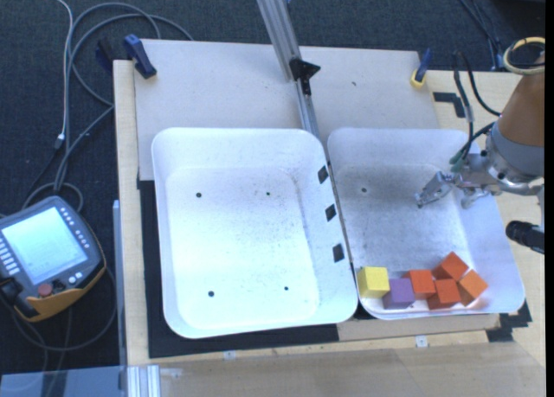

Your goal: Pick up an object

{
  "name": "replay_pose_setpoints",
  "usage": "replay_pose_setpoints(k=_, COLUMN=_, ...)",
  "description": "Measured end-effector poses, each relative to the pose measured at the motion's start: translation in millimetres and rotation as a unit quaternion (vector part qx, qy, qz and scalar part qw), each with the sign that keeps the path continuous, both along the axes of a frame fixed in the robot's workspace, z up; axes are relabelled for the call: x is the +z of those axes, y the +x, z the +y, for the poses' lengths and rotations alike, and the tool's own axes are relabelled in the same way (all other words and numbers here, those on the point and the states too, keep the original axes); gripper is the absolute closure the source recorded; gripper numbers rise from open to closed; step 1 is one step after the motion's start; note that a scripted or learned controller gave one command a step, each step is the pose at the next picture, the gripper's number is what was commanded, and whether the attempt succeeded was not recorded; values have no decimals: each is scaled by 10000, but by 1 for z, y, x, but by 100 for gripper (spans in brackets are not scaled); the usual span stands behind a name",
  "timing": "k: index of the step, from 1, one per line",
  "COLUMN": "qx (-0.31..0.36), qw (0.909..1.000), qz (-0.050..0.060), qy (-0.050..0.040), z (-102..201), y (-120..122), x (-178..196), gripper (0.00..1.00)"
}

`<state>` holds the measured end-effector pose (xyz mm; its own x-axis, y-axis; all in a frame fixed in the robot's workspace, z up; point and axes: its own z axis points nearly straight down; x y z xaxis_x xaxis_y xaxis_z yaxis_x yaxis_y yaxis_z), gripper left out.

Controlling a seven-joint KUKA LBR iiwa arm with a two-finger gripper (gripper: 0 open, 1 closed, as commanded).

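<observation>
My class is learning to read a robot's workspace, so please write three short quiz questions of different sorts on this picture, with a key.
1. True or false: the yellow block lies in the left bin.
2. What colour is the block touching the yellow one? A) purple B) green C) black
3. Fill in: the blocks are bunched along the right bin's ______ edge.

Key: 1. False; it lies in the right bin. 2. A, the purple block. 3. Near, well below the gripper in the picture.

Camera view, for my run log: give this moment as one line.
end effector: over right bin, above bare floor | holding: nothing seen | blocks: clustered at right bin's near edge | pick: not yet done
</observation>
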<state>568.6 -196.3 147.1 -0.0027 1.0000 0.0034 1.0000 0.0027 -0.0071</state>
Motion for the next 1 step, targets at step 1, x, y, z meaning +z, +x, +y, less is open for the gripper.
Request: replay_pose_setpoints(k=1, qx=0, qw=10000, qz=-31, qy=-16, z=3, y=30, x=-50, gripper=0)
